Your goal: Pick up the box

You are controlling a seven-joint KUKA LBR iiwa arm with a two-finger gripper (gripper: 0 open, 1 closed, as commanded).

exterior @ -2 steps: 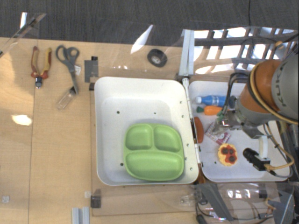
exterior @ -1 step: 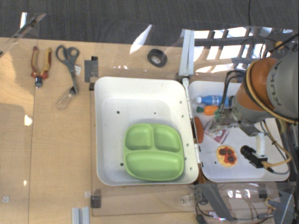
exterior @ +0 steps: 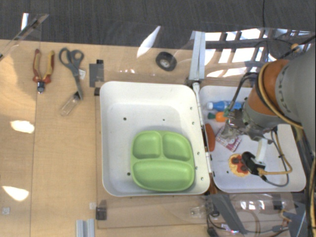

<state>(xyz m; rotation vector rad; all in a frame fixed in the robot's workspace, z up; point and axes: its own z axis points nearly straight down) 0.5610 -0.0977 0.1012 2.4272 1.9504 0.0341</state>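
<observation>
**Arm low over the right bin, box half hidden beneath it**

The box (exterior: 230,141) seems to be the small, flat, clear-wrapped packet with reddish print lying in the right-hand shallow white bin (exterior: 296,184), toward its left side. It looks crinkled and shiny, tilted at an angle to the bin wall, and its upper part runs under the arm's wrist, so its full outline is hard to make out.

The grey arm with the orange band (exterior: 276,90) comes in from the right and hangs over that bin. Its two-finger gripper (exterior: 236,128) sits right above the packet's top edge. From here I cannot tell how the fingers stand or whether anything is between them; the wrist and a tangle of cables cover that spot.

Just left of the packet, against the bin wall, lies a red-orange oblong thing (exterior: 211,136). Above it are a small blue and white bottle (exterior: 220,105) on its side and a small green and orange piece (exterior: 217,116), both partly cut off by the arm. Near the bin's front lies a yellow and red toy with black parts (exterior: 241,164), with a yellowish cable looping past it.

The left white bin (exterior: 116,127) holds a green three-compartment plastic tray (exterior: 163,160) near its front right corner.

On the wooden bench (exterior: 49,147) to the far left lie red-handled pliers (exterior: 42,69) and grey-handled scissors (exterior: 74,65), and a roll of black tape (exterior: 166,60) sits behind the bins.
</observation>
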